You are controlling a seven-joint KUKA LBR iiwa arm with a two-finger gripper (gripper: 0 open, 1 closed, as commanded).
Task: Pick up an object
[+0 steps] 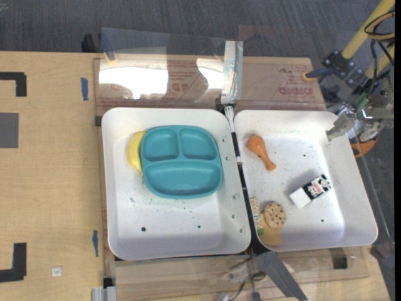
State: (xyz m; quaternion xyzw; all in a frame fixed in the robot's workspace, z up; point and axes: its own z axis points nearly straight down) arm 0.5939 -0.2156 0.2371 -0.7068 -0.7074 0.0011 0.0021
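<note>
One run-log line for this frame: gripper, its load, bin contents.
gripper: over right bin's far right corner | load: none seen | left bin: teal tray, yellow item | right bin: drumstick, cookie, small box

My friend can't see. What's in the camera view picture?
Two shallow white bins sit side by side: the left bin holds a teal divided plate over something yellow; the right bin holds an orange toy drumstick, a cookie and a small black-and-white block.
</note>
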